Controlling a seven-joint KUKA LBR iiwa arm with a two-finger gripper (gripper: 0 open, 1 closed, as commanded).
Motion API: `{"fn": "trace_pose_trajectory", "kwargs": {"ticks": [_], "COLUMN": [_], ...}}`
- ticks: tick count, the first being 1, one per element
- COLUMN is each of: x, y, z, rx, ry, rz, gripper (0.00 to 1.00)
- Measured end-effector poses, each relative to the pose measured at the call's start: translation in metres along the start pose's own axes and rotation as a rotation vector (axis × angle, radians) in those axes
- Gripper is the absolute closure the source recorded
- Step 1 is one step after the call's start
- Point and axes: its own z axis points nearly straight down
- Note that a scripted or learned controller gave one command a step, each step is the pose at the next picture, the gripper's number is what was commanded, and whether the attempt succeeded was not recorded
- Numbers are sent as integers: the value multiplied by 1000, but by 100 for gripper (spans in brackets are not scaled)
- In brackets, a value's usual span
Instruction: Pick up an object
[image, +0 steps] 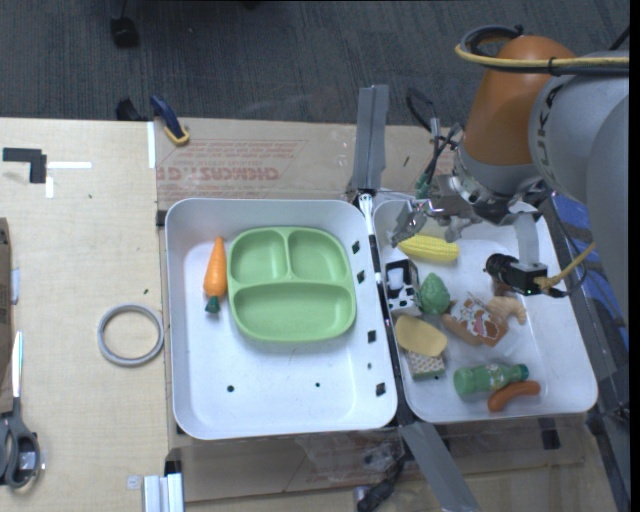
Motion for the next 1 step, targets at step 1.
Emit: {"fn": "trace_pose_trajectory", "kwargs": {"ticks": [1], "x": [-54], "y": [-69], "z": [52], "rx": [3], "ry": [1], "rz": [5], "gripper": [0]}}
